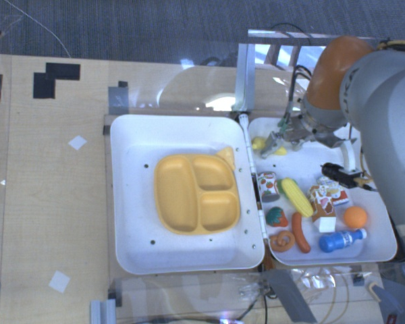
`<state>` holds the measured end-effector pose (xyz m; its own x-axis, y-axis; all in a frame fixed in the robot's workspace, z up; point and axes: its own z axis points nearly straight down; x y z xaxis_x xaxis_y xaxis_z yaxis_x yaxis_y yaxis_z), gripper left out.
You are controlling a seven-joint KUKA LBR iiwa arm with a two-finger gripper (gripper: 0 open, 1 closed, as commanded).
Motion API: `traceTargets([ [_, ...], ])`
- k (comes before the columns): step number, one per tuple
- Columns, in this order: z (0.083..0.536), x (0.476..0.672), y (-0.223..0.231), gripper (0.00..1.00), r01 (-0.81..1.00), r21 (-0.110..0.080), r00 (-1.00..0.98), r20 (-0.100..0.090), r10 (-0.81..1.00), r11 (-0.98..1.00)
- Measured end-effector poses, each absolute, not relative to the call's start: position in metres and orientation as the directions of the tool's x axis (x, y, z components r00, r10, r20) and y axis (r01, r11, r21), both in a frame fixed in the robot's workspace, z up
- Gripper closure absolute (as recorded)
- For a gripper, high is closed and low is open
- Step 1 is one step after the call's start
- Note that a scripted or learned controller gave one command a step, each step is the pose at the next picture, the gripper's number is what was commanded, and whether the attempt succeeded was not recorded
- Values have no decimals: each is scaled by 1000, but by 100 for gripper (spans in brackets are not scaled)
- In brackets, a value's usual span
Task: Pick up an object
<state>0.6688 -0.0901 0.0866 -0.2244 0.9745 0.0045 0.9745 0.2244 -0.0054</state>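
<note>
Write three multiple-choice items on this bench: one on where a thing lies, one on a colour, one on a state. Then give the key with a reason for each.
1. Where does the yellow divided tray lie?
A. In the left bin
B. In the right bin
C. On the wooden bench top

2. What colour is the bottle at the right bin's near edge?
A. Red
B. Blue
C. Green

3. How does the corn cob sit?
A. Standing on end
B. Inside the tray
C. Lying flat on the bin floor

Key: 1 A, the tray rests on the left bin's floor. 2 B, its body is blue with a white cap. 3 C, it lies lengthwise among the toy foods, while the gripper is near the bin's far corner.
</note>
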Motion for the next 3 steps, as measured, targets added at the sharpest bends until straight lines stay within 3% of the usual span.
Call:
traceTargets([
  [1, 95, 668, -91, 100, 973, -13, -229, 4, 973, 229],
  [2, 189, 672, -35, 100, 811, 10, -586, -6, 811, 586],
  [3, 185, 670, 15, 100, 846, 5, -533, -1, 846, 533],
])
